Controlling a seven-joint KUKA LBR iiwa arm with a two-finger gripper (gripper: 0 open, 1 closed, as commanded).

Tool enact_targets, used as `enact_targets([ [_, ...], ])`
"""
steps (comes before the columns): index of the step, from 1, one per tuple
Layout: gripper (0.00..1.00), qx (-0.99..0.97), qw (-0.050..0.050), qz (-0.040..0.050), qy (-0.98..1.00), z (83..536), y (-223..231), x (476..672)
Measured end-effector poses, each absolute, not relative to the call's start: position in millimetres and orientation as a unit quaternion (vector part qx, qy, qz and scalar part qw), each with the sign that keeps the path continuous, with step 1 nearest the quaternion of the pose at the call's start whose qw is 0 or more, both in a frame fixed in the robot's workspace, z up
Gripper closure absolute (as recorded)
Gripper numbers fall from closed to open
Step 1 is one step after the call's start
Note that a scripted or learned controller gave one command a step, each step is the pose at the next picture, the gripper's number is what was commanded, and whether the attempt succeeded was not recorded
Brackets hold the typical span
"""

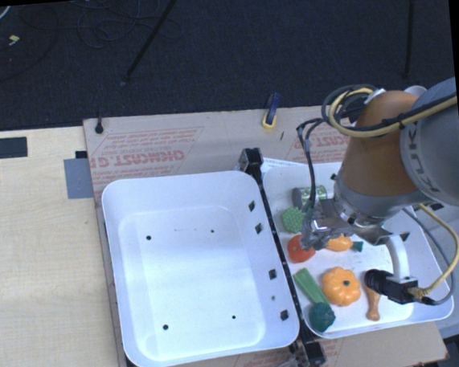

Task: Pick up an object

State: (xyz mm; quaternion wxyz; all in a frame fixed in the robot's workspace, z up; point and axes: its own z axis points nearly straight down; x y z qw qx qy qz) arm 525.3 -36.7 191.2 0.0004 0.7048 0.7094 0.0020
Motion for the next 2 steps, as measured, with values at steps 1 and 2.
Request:
enact_targets([
  [1,1.00,0.708,0.000,-0.0007,0.706,220.7,-88.3,525.6],
  [2,1.00,0.707,-0.003,-0.0017,0.708,185.1,-57.4,543.4],
])
